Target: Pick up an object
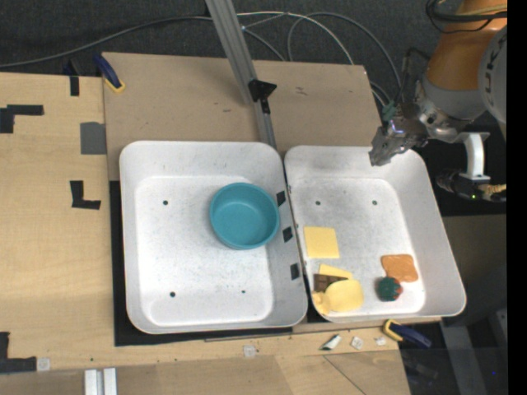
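Here, the pincer (385,151) hangs over the right bin's (436,220) far rim; whether it is spread cannot be told. Yellow square (321,242), orange piece (399,267) and green ball (389,289) lie apart near that bin's front.

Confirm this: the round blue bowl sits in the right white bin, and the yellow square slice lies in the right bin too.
Not quite. The round blue bowl sits in the left white bin, as the camera view shows. The yellow square slice does lie in the right white bin.
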Action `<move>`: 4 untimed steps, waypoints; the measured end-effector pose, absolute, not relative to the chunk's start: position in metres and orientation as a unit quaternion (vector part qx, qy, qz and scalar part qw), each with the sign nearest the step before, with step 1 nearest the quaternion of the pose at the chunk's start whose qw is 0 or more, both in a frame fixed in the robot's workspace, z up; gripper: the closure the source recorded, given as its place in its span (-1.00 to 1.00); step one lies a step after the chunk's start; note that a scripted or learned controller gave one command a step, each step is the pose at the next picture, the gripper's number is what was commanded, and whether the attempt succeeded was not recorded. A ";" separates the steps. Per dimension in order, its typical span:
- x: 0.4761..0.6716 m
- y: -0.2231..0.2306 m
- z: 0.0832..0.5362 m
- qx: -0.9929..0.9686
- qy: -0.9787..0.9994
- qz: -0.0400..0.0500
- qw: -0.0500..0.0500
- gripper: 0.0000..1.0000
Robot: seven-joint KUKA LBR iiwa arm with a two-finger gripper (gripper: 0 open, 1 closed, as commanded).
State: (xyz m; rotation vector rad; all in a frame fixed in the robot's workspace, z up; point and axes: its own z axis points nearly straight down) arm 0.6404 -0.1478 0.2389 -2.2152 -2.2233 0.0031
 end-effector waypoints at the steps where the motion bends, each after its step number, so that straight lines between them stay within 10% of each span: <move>1: 0.616 -0.100 0.226 -0.705 -0.709 0.001 0.002 1.00; 4: 0.538 0.042 0.236 -0.705 -0.709 0.001 0.002 1.00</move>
